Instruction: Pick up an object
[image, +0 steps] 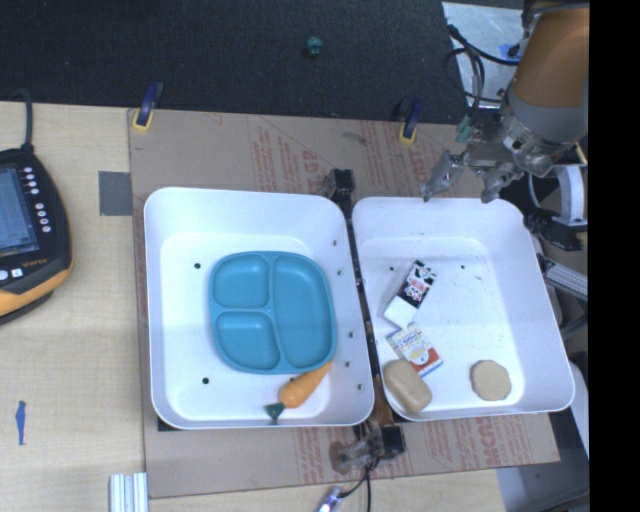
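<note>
Looks like a robotics lab or test cell, not a home. Two white bins (250, 215) set side by side on a cardboard sheet (250, 150) clamped to a wooden bench (80, 400) with blue clips (148, 105) (one at each upper corner). Teach pendant (25, 235) lying at the left, loose cables by the grey-and-orange industrial arm (545, 80).

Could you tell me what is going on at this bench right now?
The arm's claw hangs open above the far edge of the right bin, holding nothing. In that bin lie a carton, a small packet and two tan pieces. The left bin has a blue tray and a carrot. Nothing is picked up yet.
</note>
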